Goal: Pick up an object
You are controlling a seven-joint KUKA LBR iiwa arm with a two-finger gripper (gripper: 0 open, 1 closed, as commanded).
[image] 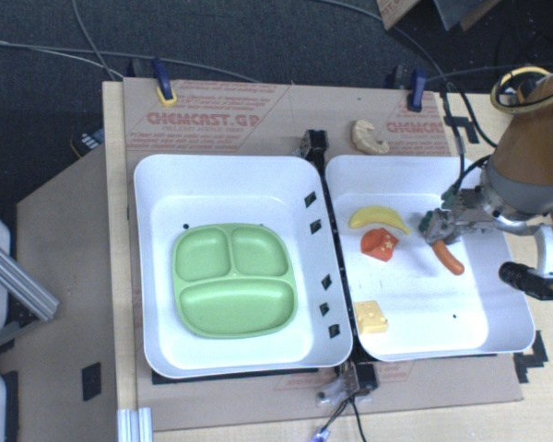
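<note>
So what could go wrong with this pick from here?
1. The gripper sits at the upper end of the orange carrot-like piece, not its middle, so a grab there may tip or slip.
2. The banana and the red strawberry-like piece lie just beside it; a drifting approach could nudge them.
3. The carrot lies flat on the right bin floor, so the fingertips might scrape it.

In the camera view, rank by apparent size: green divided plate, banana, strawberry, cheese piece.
1. green divided plate, clearly largest.
2. banana.
3. strawberry and cheese piece look about alike; not ranking them.
</note>
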